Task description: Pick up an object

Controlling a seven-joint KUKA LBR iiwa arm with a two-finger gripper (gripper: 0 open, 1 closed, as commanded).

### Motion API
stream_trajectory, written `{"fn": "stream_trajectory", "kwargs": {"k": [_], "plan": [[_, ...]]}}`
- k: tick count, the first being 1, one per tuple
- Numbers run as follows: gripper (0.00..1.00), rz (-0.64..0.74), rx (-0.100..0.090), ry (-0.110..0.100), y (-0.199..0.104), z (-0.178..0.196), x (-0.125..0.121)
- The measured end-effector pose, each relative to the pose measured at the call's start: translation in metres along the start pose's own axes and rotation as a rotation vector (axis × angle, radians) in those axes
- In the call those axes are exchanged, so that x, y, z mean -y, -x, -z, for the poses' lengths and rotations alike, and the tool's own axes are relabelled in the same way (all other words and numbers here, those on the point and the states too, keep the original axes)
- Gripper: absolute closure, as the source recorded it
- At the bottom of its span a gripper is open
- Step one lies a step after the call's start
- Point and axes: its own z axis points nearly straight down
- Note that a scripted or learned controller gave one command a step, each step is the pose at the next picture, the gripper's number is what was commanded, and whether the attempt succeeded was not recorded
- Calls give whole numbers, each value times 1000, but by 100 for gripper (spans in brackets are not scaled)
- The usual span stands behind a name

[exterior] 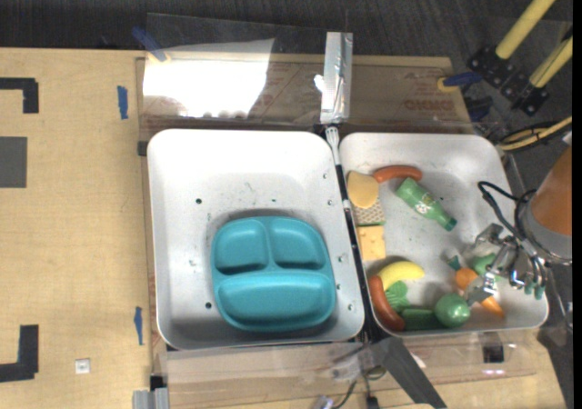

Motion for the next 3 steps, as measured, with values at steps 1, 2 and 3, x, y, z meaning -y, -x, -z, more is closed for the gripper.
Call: {"fn": "stream_trajectory", "kwargs": {"k": [1,2,3], "plan": [[0,209,3,-1,2,0,3],[0,319,-1,1,28,-1,1],[0,403,0,1,58,-1,-11]]}}
